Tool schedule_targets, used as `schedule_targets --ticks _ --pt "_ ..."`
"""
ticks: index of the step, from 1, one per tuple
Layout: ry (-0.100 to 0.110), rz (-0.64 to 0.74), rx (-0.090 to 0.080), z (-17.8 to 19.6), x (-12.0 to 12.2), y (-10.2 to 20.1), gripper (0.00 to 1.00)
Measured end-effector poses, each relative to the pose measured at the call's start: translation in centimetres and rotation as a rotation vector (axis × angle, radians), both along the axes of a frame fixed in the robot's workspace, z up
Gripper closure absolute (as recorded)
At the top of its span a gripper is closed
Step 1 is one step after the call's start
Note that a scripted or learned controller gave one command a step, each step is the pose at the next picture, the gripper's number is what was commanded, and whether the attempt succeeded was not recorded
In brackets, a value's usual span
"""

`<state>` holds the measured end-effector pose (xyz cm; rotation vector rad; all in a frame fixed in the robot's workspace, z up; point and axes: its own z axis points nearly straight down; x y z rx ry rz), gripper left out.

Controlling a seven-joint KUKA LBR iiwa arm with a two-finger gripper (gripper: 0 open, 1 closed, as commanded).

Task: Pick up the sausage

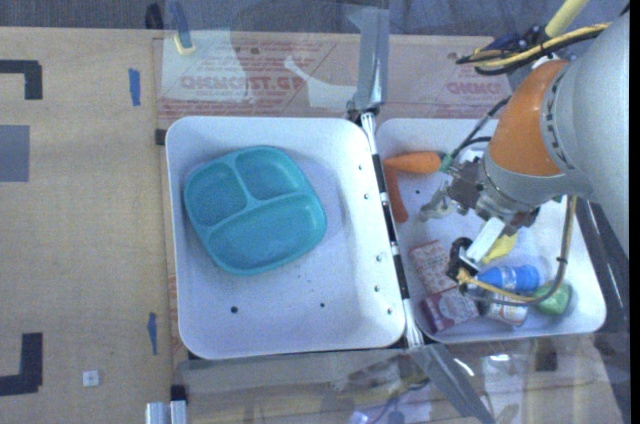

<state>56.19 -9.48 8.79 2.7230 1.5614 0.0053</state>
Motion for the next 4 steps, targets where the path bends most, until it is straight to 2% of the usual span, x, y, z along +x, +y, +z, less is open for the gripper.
schedule_targets --ticks 1,2,3,4 --pt "0.0 0.0 0.0 0.0 0.0 0.0 0.0" --pt "-0.001 -0.003 -0.003 1.0 0.0 -0.3 1.0" --pt "0.0 -0.287 0.002 0.0 1.5 -2.3 1.0" --pt "0.001 -0.284 0.002 1.0 1.5 -2.3 1.0"
